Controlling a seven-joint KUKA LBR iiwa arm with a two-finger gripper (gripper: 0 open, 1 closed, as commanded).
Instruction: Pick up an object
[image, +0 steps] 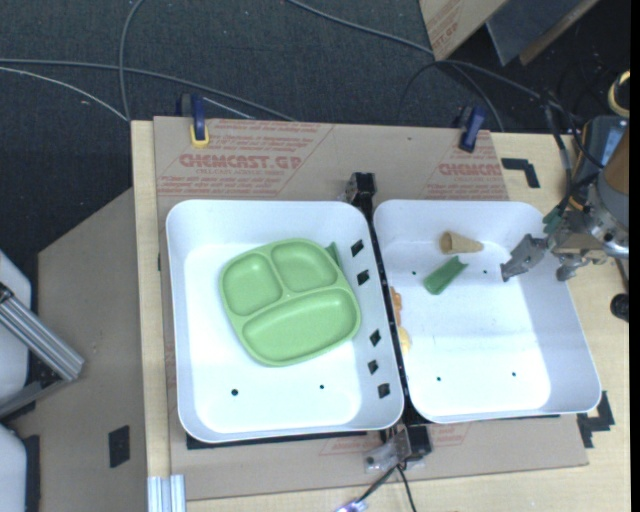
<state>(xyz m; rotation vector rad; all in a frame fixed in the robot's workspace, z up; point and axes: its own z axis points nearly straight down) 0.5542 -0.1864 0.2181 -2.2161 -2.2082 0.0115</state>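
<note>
In the right bin (500, 385) a small green block (443, 275) lies tilted near the back, with a tan cone-shaped piece (460, 243) just behind it. An orange and yellow item (399, 318) is tucked against that bin's left wall. A green divided plate (290, 300) rests in the left bin (270, 410). My gripper (541, 266) hangs over the right bin's far right edge, to the right of the green block and apart from it. Its fingers (518, 262) are spread open with nothing between them.
A black divider with clips (372, 300) runs between the two bins. Blue clamps (199, 117) hold the cardboard sheet at the back. Cables cross the dark floor behind the bench. A metal rail (35, 335) sits at the left edge.
</note>
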